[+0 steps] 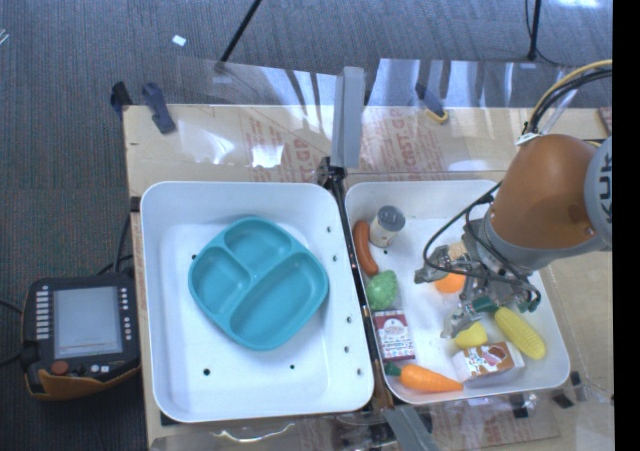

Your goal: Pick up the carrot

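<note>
Gripper [478,307]: low in right white bin [555,339], fingers – cannot tell
Orange tapered carrot [430,378]: lying flat nr front wall, below-left of fingertips – apart
Yellow corn cob [520,332]: just right of fingertips

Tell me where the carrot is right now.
The carrot lies at the near edge of the right bin, just below the red carton and left of the small juice box.
</note>
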Available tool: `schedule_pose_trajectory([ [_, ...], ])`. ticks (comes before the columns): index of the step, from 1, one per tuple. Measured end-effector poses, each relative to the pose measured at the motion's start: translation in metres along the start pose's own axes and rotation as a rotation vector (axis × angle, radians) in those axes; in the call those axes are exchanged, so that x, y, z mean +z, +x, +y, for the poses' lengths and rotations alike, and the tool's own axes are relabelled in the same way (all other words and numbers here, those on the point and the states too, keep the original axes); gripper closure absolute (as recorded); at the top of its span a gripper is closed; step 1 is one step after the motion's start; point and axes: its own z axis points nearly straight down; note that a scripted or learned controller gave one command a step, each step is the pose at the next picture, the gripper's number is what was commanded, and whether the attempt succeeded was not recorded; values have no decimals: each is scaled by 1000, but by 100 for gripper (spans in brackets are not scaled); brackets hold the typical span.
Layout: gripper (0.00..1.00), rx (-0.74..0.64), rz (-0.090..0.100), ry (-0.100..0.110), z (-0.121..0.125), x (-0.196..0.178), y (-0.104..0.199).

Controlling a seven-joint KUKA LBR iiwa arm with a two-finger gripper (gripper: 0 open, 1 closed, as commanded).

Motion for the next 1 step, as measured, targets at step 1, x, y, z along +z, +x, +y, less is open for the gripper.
schedule_pose_trajectory([
  [1, 0, 580, 2, 2, -50, 18, -19],
])
